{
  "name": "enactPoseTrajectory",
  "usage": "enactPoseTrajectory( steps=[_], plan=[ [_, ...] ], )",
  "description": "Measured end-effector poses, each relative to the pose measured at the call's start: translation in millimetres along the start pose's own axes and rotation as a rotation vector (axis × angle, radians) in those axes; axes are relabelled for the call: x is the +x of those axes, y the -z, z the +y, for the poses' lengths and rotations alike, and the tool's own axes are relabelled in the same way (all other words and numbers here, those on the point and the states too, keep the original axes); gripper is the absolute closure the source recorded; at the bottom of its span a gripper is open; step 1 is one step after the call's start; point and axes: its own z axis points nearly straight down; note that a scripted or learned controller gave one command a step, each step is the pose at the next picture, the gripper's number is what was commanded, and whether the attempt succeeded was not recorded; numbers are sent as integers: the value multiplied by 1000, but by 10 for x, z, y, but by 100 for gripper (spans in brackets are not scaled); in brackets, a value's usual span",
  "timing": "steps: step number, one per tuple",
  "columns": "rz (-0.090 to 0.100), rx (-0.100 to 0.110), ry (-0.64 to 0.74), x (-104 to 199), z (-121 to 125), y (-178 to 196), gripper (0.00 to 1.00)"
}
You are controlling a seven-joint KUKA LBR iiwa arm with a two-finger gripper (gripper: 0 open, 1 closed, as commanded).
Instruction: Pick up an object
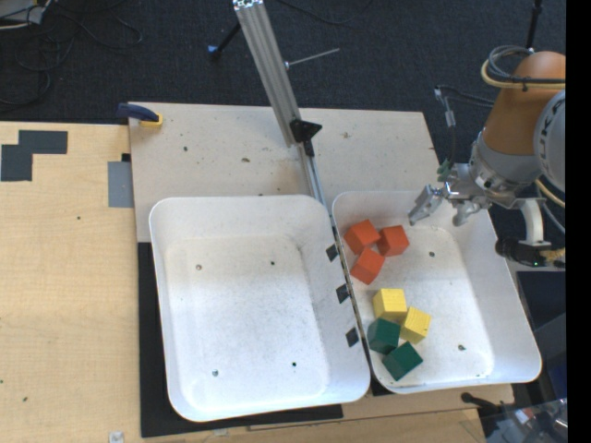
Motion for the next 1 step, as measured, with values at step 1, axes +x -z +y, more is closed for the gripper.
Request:
enactPoseTrajectory(
  steps=[1],
  plan=[
    [-4,-14,-7,-80,37,-404,0]
  ],
)
